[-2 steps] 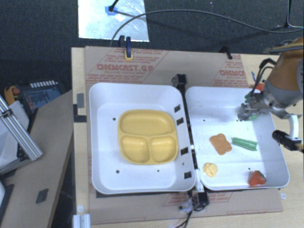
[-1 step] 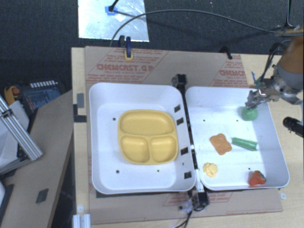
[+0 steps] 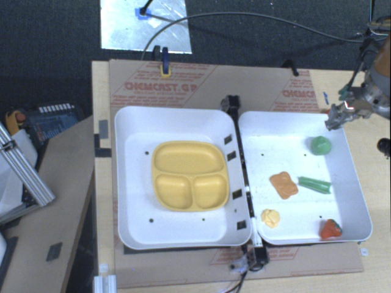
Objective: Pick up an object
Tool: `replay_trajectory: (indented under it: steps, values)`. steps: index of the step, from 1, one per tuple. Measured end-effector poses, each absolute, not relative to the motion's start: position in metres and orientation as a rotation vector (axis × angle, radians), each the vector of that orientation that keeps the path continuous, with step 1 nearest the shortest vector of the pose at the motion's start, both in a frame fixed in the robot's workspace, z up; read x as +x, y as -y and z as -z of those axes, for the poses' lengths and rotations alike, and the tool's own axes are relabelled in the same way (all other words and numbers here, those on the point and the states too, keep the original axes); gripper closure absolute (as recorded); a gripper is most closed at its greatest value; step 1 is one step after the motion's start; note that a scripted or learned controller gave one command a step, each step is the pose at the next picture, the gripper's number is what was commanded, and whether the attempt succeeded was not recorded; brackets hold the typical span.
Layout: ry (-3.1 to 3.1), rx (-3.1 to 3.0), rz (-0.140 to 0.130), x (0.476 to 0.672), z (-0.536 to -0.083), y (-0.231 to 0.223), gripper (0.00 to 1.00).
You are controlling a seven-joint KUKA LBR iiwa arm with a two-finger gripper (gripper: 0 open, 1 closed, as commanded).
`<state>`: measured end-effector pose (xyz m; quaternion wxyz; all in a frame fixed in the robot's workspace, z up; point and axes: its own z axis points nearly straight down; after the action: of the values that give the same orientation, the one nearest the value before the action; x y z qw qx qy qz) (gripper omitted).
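The gripper (image 3: pixel 335 119) hangs at the far right corner of the right bin (image 3: pixel 360 191), over its rim, and nothing sits between its fingers as far as the view shows; whether they are apart or together I cannot tell (they are small and blurred against the arm).

So the pick looks barely started: every candidate lies loose on the bin floor. Nearest, just below and a little left of the gripper, is a green ball (image 3: pixel 320 144). Further below lies a green stick (image 3: pixel 314 184), with an orange slab (image 3: pixel 283 184) just left of it. Well below sit a yellow lump (image 3: pixel 270 218) and a red piece (image 3: pixel 330 229) at the bin's near corner. Far to the gripper's left, a yellow tray (image 3: pixel 189 174) fills the middle of the left bin (image 3: pixel 131 127).

Still to do, by my judgement: choose an object, descend, close on it and lift.
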<state>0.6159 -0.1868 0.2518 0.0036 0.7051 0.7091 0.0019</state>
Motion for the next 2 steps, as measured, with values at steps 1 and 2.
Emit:
replay_trajectory:
  steps: [1,2]
  values:
    - [-2.232,2.211,-0.002,0.61,-0.246,0.133,1.0]
    - [-2.232,2.214,-0.001,0.592,-0.232,0.085,1.0]
